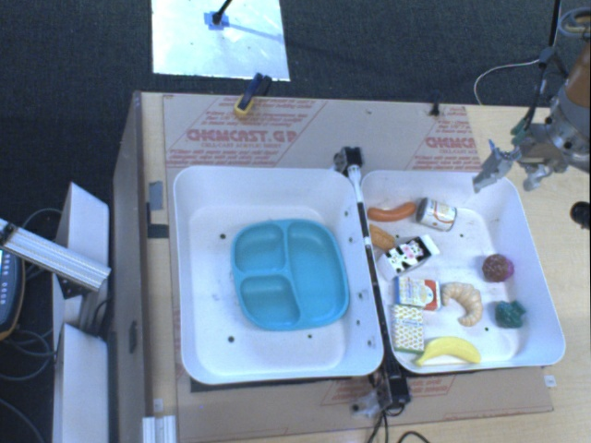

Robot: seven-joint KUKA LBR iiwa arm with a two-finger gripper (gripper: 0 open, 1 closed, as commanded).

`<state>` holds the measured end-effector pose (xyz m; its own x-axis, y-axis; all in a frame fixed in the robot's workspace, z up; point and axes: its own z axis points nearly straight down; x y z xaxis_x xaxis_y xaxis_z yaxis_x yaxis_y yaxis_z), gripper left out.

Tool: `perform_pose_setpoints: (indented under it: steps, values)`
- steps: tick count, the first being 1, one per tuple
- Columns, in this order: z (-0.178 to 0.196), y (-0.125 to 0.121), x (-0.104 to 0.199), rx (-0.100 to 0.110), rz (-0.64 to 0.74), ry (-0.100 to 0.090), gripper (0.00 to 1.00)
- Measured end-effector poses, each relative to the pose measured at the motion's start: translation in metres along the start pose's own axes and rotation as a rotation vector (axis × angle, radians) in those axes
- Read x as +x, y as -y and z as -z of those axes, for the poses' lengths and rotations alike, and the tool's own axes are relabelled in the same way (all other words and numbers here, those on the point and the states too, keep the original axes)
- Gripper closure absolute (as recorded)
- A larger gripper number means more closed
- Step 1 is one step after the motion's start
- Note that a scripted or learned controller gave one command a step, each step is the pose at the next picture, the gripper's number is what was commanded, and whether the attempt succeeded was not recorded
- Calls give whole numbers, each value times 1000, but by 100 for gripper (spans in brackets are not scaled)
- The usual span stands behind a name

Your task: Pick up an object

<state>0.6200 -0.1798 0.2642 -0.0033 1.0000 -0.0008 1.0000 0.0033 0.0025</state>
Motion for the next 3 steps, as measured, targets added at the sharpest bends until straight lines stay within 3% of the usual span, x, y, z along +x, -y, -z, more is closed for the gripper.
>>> perform_pose_setpoints:
  steps: [1,2,3]
  values:
    - [-81,-2,40,2,1,-1,0]
    - [-156,-31,55,-22,0,8,0]
    - [-179,-49,84,-1,2,-1,0]
